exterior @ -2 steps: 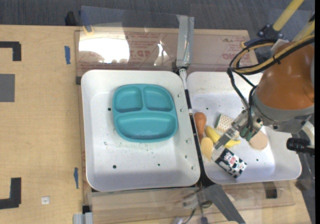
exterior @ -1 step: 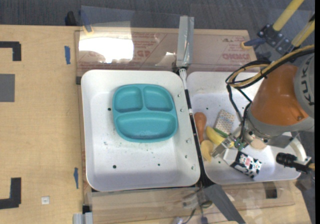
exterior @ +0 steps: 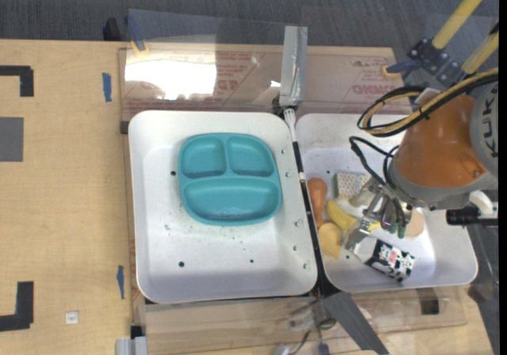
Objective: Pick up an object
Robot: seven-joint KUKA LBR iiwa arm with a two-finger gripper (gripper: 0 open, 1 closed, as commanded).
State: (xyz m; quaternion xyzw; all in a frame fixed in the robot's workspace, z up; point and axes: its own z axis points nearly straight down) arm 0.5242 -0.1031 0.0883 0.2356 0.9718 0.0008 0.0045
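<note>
Banana (exterior: pixel 339 214), likely a light, smooth plastic toy best pinched across its middle, lies just left of the gripper (exterior: pixel 372 221) in the right bin (exterior: pixel 455 266), beside a carrot (exterior: pixel 318 196); finger state cannot be told.

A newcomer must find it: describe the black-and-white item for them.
Look in the right bin, the one the arm reaches into. Near its front edge, just below the gripper, lies a small black-and-white patterned item. Its neighbours are orange or yellow.
</note>
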